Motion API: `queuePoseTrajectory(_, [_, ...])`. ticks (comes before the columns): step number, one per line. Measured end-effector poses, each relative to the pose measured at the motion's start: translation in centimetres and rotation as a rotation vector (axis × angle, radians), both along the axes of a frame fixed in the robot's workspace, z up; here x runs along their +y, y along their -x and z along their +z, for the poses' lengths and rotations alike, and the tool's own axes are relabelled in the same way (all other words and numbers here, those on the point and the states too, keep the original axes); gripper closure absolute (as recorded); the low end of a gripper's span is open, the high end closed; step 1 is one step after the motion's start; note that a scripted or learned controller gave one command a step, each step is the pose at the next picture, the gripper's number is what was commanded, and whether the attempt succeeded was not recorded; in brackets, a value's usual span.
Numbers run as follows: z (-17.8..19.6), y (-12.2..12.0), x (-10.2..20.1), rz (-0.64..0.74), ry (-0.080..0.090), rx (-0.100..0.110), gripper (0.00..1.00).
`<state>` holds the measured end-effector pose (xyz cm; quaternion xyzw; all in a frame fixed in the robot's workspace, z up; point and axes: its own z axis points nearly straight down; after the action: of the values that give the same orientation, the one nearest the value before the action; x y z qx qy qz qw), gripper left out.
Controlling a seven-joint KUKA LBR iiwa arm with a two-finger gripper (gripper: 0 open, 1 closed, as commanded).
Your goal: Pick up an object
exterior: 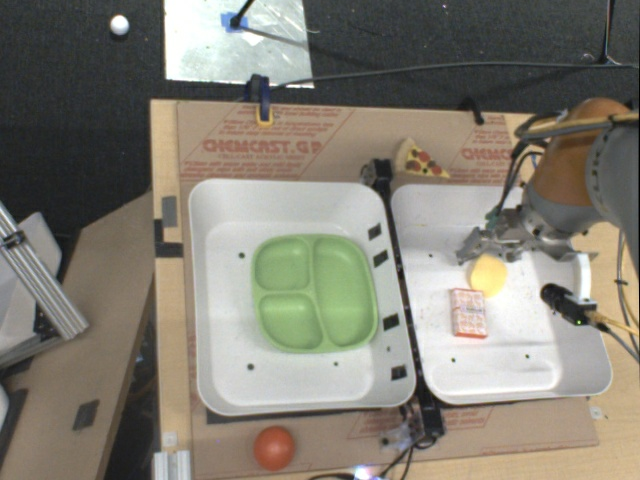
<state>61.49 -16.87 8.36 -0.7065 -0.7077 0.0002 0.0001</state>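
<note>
In the right bin (580,363) lies a round yellow object (488,275), and just in front of it a small red and white box (468,313). My gripper (492,246) reaches in from the right and hangs directly behind and over the yellow object, very close to its far edge. Whether it touches the yellow object I cannot tell. The box lies apart from the gripper.
The left bin (215,268) holds a green divided plate (313,291). A toy pizza slice (422,160) lies on the bench behind the bins. A red ball (273,448) sits on the bench in front of the left bin.
</note>
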Motion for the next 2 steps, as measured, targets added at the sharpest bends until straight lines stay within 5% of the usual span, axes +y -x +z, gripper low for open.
queuePoseTrajectory(1, [1.3, -0.2, 0.0, 0.001, 0.001, -0.006, 1.0])
queuePoseTrajectory(2, [5.9, -1.0, 0.3, 0.004, 0.001, -0.008, 1.0])
